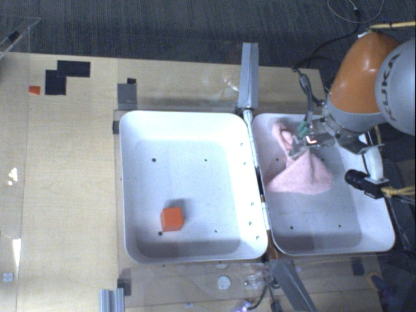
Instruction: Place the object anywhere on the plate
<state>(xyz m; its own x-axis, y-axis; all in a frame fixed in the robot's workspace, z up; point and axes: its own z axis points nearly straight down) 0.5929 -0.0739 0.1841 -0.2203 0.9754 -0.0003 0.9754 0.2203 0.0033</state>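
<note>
A pink cloth [300,174] lies in the right bin [338,236]. It is pulled up into a tent shape whose peak meets my gripper [304,145]. The gripper hangs over the back half of that bin, shut on the top of the cloth, and part of the fabric bunches up behind its fingers. The cloth's lower hem still rests on the bin floor. A small orange cube [172,219] sits on the floor of the left bin [195,135], near its front left corner and far from the gripper.
A metal divider post [247,77] stands between the bins at the back. The arm's grey and orange wrist [361,77] looms over the right bin's back right corner. A black cable connector [363,182] hangs by the right wall.
</note>
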